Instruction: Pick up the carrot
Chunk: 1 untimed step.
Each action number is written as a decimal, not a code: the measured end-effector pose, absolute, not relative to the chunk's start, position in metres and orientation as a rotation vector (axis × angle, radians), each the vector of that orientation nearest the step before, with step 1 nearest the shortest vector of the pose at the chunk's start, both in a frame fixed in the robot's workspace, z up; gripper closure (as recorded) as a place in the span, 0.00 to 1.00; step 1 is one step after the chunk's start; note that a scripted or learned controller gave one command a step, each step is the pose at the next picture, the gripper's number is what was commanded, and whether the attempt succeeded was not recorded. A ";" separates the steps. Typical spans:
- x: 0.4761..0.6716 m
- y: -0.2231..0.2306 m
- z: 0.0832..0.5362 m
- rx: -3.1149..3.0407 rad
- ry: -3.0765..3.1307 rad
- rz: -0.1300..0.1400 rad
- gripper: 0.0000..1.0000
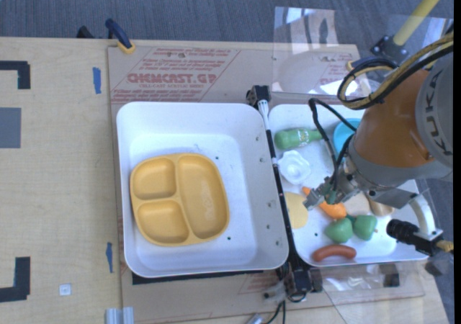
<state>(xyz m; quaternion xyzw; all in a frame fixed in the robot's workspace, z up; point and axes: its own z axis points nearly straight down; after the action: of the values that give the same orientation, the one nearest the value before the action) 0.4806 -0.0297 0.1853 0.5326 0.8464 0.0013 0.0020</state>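
We see the carrot (331, 208) in the right bin (410, 254), roughly mid-bin, orange, partly hidden under the claw (322, 196). Its visible bit sits just far of two green vegetables (351, 227) and just right of a pale yellow flat piece (294, 211).

Claw is down right at the carrot, touching or nearly so. We can't tell whether its fingers are spread or pressed together, and can't tell if the carrot sits between them. A small orange tip (306, 190) pokes out left of the claw.

The arm (392, 139) comes in from the right, its orange band covering much of the bin's far right part, black cables looping over it.

Others in the right bin: a sausage (333, 252) near the near edge, a green bottle (295, 137) lying at the far side, a white crumpled item (294, 168) just near of it, something blue (342, 135) beside the arm.

Left bin (144, 121) holds a yellow three-compartment tray (179, 197), set toward its left. Both bins sit on cardboard (173, 70) on the desk (50, 171).
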 end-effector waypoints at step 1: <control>0.481 0.053 0.184 1.616 2.693 0.003 1.00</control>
<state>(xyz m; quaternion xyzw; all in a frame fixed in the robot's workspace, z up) 0.4815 0.0533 0.1836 0.5145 0.8575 0.0009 0.0005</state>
